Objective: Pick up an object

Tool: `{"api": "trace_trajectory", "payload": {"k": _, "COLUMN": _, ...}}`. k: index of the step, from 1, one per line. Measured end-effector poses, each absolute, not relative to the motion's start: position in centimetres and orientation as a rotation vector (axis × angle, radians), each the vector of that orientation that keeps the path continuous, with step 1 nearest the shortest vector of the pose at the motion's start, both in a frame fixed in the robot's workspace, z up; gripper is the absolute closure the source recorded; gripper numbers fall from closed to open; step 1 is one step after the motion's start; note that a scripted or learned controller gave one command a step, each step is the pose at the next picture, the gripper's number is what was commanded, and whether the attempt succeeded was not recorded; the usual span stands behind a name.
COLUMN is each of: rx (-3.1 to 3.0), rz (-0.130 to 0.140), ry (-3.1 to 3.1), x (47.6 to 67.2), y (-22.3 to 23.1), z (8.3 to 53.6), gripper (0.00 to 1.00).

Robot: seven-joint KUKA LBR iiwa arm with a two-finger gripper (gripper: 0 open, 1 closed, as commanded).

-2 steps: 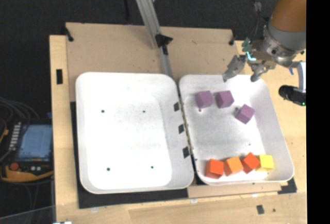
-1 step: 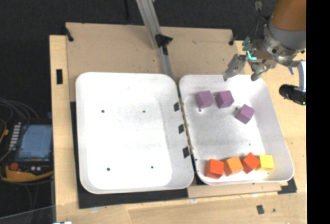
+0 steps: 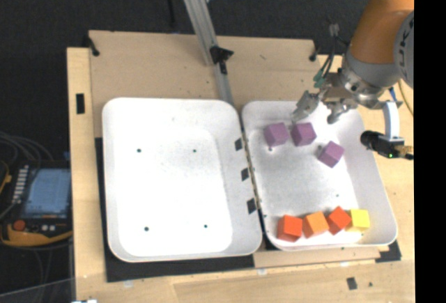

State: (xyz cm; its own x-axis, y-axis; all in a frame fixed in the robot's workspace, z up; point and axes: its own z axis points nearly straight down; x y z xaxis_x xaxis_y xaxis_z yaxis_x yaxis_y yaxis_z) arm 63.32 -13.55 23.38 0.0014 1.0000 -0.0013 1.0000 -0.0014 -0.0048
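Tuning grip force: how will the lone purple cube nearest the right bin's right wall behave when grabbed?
The purple cube looks rigid with flat faces, so it probably won't roll or flop. It sits skewed to the right bin, so a push may spin it. It stands apart, leaving the end effector room.

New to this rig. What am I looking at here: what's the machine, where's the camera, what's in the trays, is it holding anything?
One camera, fixed above the bench, looks down at a slant. The grey and orange machine at the right is a robot arm; its two-finger gripper is open over the far end of the right bin, with nothing between the fingers.

Two shallow white bins sit side by side. The right bin holds three purple blocks near the gripper, and along its near edge a row of four: red-orange, orange, red and yellow. The left bin shows just its white floor with small dark dots.
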Motion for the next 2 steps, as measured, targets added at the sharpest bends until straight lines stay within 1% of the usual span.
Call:
{"api": "trace_trajectory", "payload": {"k": 1, "rx": -2.225, "rz": 0.004, "ry": -2.218, "x": 63.0, "y": -13.7, "z": 19.3, "gripper": 0.0}}
{"api": "trace_trajectory", "payload": {"k": 2, "rx": -2.225, "rz": 0.007, "ry": -2.214, "x": 62.7, "y": -13.6, "z": 13.0, "gripper": 0.0}}
